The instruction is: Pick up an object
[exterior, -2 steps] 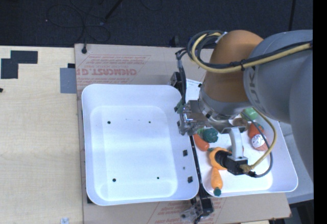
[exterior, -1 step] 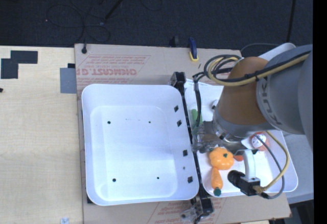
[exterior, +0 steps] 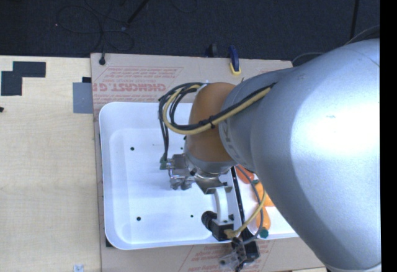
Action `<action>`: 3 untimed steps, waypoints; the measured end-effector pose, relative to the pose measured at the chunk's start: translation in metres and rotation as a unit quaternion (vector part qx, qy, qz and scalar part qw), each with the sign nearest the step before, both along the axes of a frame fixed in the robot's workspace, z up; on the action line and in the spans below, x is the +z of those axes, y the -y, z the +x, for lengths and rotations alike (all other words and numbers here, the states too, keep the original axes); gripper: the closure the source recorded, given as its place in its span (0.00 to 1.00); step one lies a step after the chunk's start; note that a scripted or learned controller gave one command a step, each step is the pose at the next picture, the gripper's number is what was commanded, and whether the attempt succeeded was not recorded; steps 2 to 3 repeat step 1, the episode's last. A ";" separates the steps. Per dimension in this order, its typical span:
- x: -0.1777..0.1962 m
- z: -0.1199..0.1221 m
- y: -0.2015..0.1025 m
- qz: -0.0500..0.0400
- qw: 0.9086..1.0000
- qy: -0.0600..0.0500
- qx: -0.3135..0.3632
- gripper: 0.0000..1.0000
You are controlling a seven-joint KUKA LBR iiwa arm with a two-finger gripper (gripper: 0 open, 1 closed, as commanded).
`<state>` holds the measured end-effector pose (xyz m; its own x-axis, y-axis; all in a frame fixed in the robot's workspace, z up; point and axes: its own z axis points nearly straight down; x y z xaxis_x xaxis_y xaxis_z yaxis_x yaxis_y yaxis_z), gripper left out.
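Observation:
My gripper (exterior: 178,181) hangs low over the middle of the left white bin (exterior: 118,159), under the orange wrist band. The bin floor around it shows bare white, with nothing visible at the gripper's tip. An orange object (exterior: 255,189) peeks out from under the arm to the right of the gripper, at the bin's right side. A small teal piece (exterior: 264,234) lies just below it. The big grey arm hides the rest of that side.
The bins rest on a cardboard sheet (exterior: 136,81) on the pale wooden bench (exterior: 43,159). A blue and yellow clamp (exterior: 234,61) grips the cardboard's far edge. Dark floor with cables lies beyond.

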<state>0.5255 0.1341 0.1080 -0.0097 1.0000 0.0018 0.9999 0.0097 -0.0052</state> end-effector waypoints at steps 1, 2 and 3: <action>-0.021 -0.031 -0.026 -0.002 1.000 0.002 -0.004 1.00; -0.021 -0.031 -0.026 -0.002 1.000 0.002 -0.004 1.00; -0.021 -0.031 -0.026 -0.002 1.000 0.002 -0.004 1.00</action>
